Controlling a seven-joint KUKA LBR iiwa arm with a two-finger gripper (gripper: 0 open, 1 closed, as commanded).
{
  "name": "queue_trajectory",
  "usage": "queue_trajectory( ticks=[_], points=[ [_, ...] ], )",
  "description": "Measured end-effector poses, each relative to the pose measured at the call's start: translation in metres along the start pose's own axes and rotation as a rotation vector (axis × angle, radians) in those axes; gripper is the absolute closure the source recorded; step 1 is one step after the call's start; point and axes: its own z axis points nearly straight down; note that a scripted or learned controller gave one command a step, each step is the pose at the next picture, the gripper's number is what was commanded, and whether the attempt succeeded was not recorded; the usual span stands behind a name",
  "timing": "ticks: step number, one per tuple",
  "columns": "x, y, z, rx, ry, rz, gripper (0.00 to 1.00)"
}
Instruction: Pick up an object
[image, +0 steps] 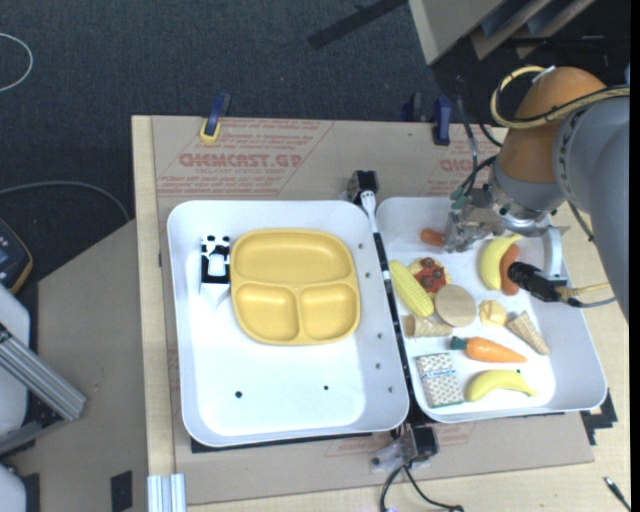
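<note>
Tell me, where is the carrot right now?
The carrot lies in the right bin, toward its near side, just above the banana and right of the checkered packet.

Just left of your gripper (462, 236) lies a small sausage (432, 238); a banana (493, 262) lies just right, the corn cob (410, 287) nearer you, all in the right bin (585, 350).

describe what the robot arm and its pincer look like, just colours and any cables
The arm is smooth grey with an orange band above the wrist. A yellowish cable loops over that band. The pincer is small, grey metal.
</note>
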Motion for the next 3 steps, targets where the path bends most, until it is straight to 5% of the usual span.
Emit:
queue_trajectory(
  ticks=[3],
  points=[
    [-0.001, 0.016, -0.132, -0.006, -0.002, 0.000, 1.00]
  ],
)
